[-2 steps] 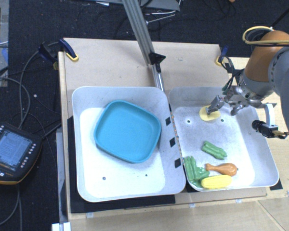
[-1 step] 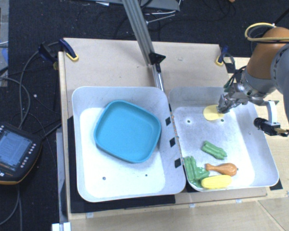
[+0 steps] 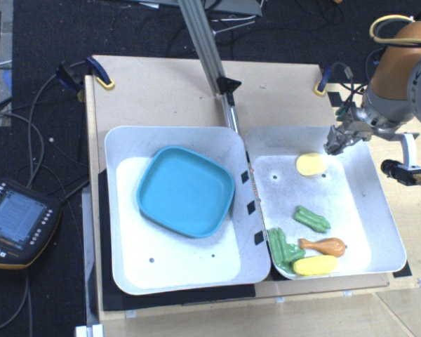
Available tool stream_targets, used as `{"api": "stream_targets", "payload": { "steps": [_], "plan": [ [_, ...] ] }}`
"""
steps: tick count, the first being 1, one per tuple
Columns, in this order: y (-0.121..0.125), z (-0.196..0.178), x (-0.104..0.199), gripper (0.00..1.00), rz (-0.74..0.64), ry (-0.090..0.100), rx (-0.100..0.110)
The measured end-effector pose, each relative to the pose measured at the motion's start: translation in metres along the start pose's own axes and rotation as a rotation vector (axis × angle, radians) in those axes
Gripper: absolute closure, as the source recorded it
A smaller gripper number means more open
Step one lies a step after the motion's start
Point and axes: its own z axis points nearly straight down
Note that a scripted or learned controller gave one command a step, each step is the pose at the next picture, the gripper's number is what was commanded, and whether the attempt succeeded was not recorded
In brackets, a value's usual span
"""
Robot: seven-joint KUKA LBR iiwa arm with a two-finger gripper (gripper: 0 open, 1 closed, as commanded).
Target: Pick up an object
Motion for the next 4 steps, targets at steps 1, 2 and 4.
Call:
{"api": "stream_targets", "payload": {
  "steps": [1, 2, 4],
  "plan": [
    [-0.003, -0.063, 0.0, 1.0, 0.0, 0.0, -0.001],
    [-0.002, -0.106, -0.001, 1.0, 0.0, 0.0, 0.0],
    [-0.011, -0.113, 0.104, 1.0, -0.005, 0.002, 0.003]
  ]
}}
